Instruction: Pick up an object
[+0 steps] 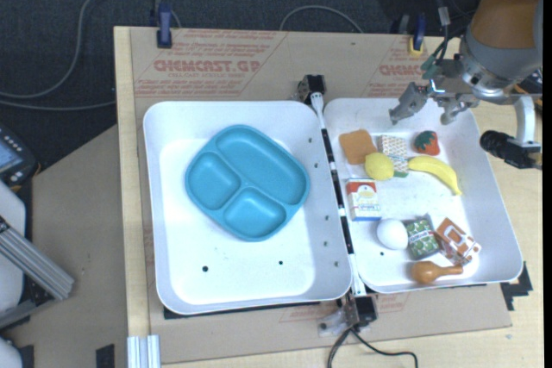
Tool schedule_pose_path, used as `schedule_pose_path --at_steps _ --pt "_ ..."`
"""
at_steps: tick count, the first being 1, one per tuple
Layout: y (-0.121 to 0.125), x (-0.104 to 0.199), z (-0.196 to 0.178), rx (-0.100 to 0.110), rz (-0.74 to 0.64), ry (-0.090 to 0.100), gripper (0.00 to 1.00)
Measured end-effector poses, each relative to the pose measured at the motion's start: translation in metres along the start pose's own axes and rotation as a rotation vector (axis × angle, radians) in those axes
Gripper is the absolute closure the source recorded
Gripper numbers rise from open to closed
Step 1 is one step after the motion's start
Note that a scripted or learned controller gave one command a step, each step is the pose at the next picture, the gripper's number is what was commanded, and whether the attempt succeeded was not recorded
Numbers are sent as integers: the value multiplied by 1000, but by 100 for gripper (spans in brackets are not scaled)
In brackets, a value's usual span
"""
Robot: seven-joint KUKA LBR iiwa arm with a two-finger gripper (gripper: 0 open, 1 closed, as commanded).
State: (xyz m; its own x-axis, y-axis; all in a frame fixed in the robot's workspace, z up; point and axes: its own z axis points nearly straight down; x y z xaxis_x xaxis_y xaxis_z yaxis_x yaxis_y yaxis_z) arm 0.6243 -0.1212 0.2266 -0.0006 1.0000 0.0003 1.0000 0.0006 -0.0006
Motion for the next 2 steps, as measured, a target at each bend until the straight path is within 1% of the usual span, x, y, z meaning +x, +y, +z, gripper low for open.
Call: schedule_pose_path --at_steps 1,2 --pt "2 31 108 9 -2 3 0" --pt "1 22 138 -5 1 0 0"
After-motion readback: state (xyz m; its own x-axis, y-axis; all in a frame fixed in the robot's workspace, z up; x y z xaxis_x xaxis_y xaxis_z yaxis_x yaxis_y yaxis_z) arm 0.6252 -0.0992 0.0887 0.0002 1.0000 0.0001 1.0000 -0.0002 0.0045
